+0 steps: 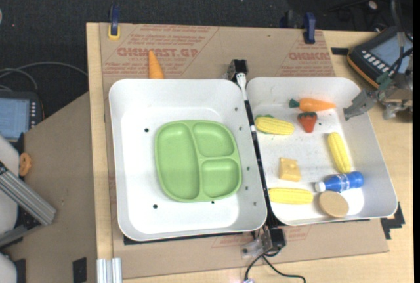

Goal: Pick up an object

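We see a pale green tray (pixel 197 160) in a white bin (pixel 125 144), yellow corn (pixel 339 152), an orange carrot (pixel 316 104), and a blue bottle (pixel 342 181).

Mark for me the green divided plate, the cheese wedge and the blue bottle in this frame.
green divided plate (pixel 197 160), camera view, on the ridge where its compartments meet.
cheese wedge (pixel 289 169), camera view, middle of its top face.
blue bottle (pixel 344 181), camera view, middle of its blue body.
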Robot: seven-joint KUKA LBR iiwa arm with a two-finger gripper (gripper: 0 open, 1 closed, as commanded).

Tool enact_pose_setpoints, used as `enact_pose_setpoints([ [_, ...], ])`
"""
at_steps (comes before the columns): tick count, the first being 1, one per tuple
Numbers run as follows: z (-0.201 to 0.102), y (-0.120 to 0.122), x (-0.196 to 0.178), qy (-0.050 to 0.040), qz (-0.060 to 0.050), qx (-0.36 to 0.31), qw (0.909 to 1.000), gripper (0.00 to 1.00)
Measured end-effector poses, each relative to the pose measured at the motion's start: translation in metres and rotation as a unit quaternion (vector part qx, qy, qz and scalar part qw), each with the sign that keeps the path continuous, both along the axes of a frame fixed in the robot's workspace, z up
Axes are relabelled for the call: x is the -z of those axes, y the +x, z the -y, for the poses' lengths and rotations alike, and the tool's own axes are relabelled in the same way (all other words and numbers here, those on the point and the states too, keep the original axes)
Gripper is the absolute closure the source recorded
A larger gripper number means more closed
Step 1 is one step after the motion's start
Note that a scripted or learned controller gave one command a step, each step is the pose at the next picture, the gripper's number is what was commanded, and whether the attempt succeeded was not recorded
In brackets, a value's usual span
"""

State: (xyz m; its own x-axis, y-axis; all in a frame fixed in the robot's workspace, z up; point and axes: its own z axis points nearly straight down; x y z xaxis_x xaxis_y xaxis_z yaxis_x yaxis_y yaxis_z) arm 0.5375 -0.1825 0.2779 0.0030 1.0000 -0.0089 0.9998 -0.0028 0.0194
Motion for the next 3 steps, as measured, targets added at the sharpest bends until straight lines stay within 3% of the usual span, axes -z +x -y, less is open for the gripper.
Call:
enact_pose_setpoints([
  [1,0.012,0.001,0.119,0.0058,-0.014,0.0,0.9999,0.0],
  [2,0.037,-0.003,0.194,0.0113,-0.01,-0.003,0.9999,0.0],
  [3,0.039,-0.003,0.183,0.0058,-0.009,-0.003,0.9999,1.0],
])
